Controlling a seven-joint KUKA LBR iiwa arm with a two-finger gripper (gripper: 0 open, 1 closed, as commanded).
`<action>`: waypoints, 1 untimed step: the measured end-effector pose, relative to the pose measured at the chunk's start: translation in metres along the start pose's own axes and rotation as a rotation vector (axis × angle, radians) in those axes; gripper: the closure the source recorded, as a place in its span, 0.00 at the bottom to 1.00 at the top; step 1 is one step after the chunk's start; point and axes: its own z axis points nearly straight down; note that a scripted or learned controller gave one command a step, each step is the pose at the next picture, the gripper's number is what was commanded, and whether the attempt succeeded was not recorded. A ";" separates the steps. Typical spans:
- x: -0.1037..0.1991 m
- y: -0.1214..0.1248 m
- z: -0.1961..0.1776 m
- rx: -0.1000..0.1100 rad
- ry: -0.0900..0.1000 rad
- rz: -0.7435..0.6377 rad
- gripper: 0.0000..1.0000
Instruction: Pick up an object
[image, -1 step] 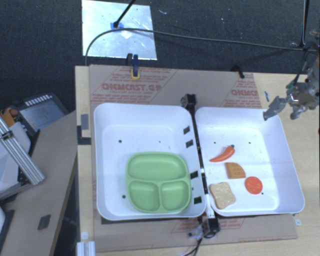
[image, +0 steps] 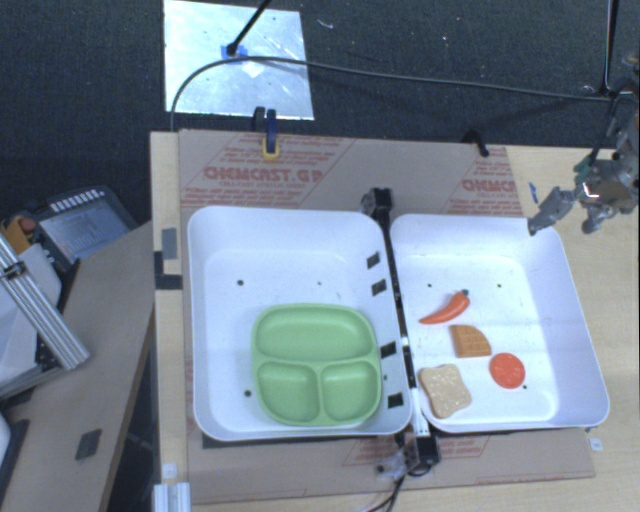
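Open, empty tool (image: 567, 212) hovers beyond the right bin (image: 575, 300); descending there, it could miss the chili pepper (image: 444, 308) entirely.

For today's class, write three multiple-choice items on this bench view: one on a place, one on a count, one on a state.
1. Where is the green divided plate?
A. left bin
B. right bin
C. on the cardboard

2. How many food pieces lie in the right bin?
A. two
B. four
C. six

3. Where is the tool?
A. above the right bin's far right corner, holding nothing
B. pressing on the plate
C. lifting the chili pepper

Key: 1 A, the plate sits in the left bin. 2 B, chili pepper, cracker, tomato slice, bread slice. 3 A, all food lies on the bin floor.
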 end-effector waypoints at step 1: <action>0.009 0.000 0.059 0.005 0.001 -0.002 0.00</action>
